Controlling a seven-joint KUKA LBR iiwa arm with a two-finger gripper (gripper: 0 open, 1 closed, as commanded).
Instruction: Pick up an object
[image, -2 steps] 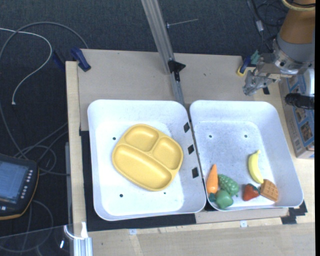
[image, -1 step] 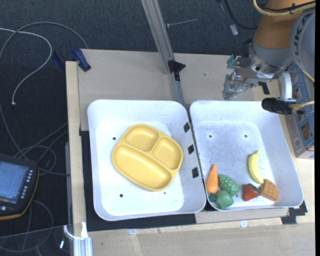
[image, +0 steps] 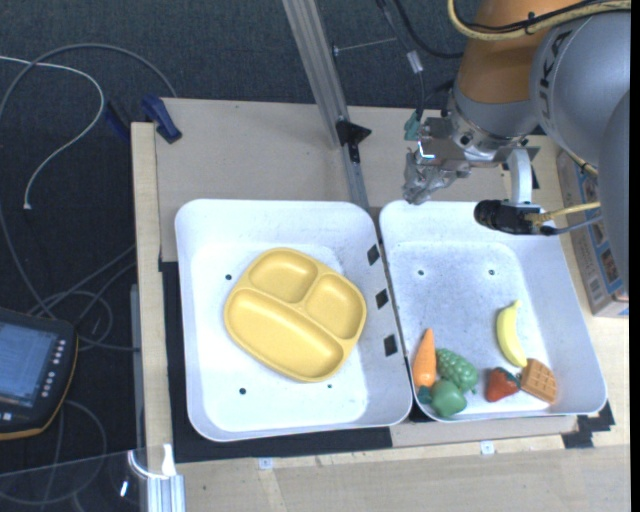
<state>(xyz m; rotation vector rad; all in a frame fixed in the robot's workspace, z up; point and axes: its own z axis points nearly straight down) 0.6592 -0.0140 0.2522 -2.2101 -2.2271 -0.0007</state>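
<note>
The right bin (image: 470, 290) holds several toy foods along its near edge: an orange carrot (image: 425, 357), a green broccoli (image: 455, 368), a green pepper (image: 448, 399), a red strawberry (image: 500, 384), a brown waffle (image: 538, 380) and a yellow banana (image: 509, 333). A yellow divided plate (image: 295, 313) lies in the left bin (image: 205, 290). My gripper (image: 420, 190) hangs above the far left corner of the right bin, well away from the foods. Nothing shows between its fingers.
A slanted metal post (image: 330, 90) rises behind the bins, close to the gripper's left. Black clips (image: 381, 298) sit on the rim between the two bins. Cables and a tablet (image: 30, 370) lie off the bench at left.
</note>
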